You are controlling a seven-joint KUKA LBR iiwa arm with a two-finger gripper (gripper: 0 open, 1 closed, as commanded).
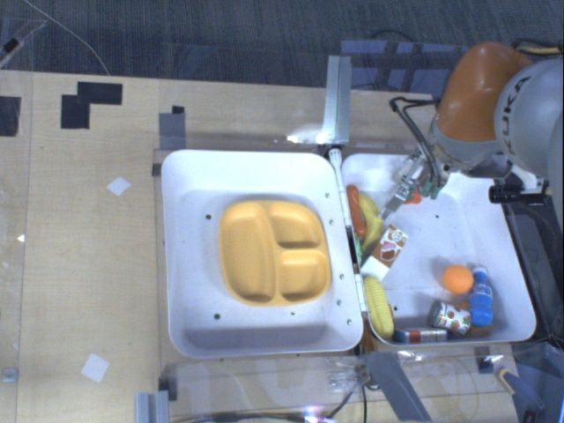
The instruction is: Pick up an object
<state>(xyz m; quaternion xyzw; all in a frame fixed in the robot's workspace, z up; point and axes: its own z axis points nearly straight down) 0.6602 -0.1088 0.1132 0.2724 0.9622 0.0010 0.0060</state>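
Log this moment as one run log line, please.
gripper: above right bin, near banana | holding: nothing seen | left bin: yellow divided tray | pick: not yet done

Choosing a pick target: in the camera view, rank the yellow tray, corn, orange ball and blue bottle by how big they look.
1. Yellow tray, by far the largest.
2. Corn.
3. Blue bottle.
4. Orange ball.
Bottle and ball look close in size, so their order is unsure.

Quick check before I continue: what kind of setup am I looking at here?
Most likely a lab bench for robot picking trials, not a kitchen. Two shallow white bins sit side by side on a wooden bench; one holds a yellow divided tray, the other toy food like a corn cob and an orange ball.
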